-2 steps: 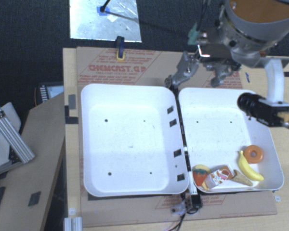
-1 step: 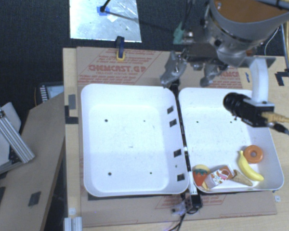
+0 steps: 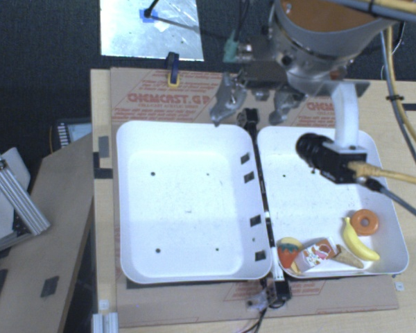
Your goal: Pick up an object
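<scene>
My arm reaches in from the right, orange band high, wrist tipped down over the far rim where the two bins meet. My claw hangs above that rim with fingers spread apart, nothing between them. The objects lie well away in the right bin's near corner: banana, orange ring, small packet, red-orange fruit. Left bin is beside it.
</scene>
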Available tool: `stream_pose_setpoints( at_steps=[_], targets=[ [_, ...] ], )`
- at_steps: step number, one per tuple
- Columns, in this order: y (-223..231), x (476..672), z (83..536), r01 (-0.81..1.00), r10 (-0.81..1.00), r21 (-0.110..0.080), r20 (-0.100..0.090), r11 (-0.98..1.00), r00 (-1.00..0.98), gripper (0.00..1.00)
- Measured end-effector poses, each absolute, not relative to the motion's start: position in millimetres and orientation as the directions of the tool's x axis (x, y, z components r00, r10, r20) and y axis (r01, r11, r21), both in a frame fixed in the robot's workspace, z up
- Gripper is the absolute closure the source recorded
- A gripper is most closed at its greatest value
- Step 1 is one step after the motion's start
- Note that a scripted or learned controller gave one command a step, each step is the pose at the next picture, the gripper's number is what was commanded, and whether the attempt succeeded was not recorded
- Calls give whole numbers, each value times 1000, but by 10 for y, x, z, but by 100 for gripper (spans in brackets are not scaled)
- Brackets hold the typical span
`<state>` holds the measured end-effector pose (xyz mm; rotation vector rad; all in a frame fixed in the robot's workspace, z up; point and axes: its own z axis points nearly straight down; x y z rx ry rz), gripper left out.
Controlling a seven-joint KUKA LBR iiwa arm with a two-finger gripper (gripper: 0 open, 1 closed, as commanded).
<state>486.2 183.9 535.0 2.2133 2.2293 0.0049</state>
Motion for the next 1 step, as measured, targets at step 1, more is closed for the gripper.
stream_pose_setpoints(
  at_steps=[1],
  targets=[
    [1829, 4868, 5464, 1000, 1000, 5, 3, 6, -6, 100]
  ],
)
